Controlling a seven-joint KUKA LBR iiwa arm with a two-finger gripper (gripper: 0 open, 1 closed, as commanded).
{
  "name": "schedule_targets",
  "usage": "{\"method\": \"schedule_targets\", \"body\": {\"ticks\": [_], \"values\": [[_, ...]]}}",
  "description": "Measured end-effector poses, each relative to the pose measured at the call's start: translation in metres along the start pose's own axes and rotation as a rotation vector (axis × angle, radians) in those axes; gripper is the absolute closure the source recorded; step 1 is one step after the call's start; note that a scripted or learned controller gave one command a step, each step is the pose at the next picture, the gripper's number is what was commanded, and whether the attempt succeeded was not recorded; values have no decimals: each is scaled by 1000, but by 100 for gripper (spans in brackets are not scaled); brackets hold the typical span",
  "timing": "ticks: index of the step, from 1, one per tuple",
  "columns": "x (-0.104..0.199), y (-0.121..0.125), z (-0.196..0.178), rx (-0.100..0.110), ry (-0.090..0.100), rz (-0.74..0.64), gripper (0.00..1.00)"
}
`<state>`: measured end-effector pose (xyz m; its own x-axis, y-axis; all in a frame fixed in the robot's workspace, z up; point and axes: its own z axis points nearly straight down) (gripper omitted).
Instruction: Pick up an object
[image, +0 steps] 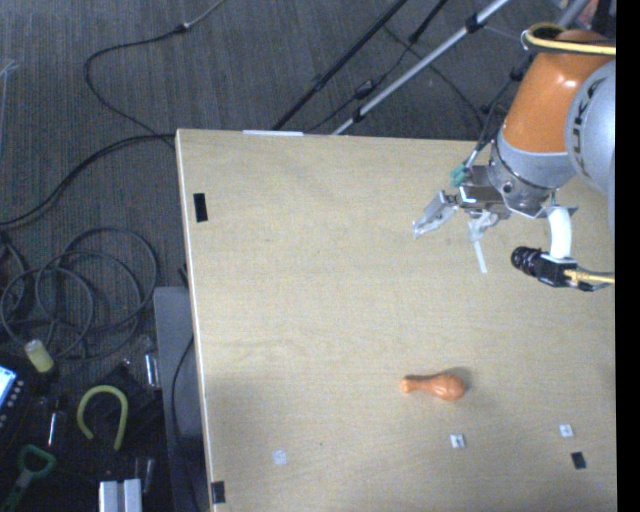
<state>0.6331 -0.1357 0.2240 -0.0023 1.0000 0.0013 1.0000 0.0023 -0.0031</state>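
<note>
— How far along are you?

— Barely begun. My fingers (455, 228) are spread open with nothing between them, up over the counter (300, 300).

— And the object?

— The orange object (436, 385) lies on the counter, well apart from me, not yet picked up.

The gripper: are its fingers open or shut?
Open. The gripper shows two fingers spread apart with nothing between them, above the tabletop.

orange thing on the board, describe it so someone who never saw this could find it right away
Start at the large pale wooden board and go to its lower right part, well below the gripper. There lies a small orange pear-shaped object, bulbous on the right and tapering left. Its neighbours are tiny flat square markers.
</note>
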Motion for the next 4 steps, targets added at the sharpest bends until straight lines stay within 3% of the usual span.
{"method": "schedule_targets", "body": {"ticks": [1, 2, 3, 4], "values": [[-62, -15, -22, -2, -5, -36, 0], [-75, 32, 60, -2, -5, -194, 0], [-67, 36, 128, -2, -4, -506, 0], [-66, 37, 118, -5, -4, -506, 100]]}}
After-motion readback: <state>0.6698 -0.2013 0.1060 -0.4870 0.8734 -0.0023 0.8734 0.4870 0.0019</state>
